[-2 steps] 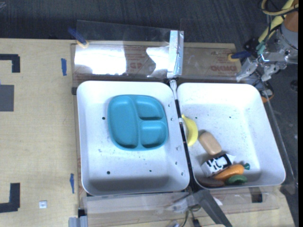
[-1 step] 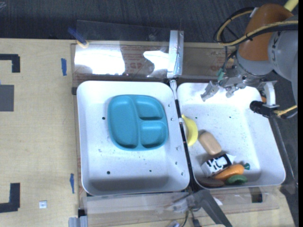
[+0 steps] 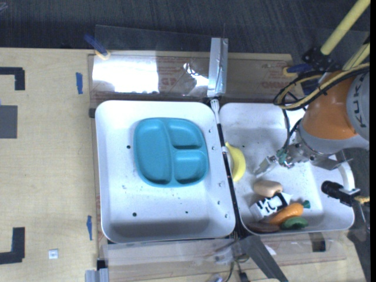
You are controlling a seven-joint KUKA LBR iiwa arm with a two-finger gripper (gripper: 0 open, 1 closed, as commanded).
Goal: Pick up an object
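Left bin (image 3: pixel 111 204): blue tray (image 3: pixel 171 151); right bin (image 3: pixel 335 216): carrot (image 3: pixel 290 212).

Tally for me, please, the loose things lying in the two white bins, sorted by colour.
Blue: 1, the divided tray in the left bin
Yellow: 1, the rounded item
Tan: 1, the oval piece
Black and white: 1, the printed item
Orange with green: 1, the carrot toy
Total: 5
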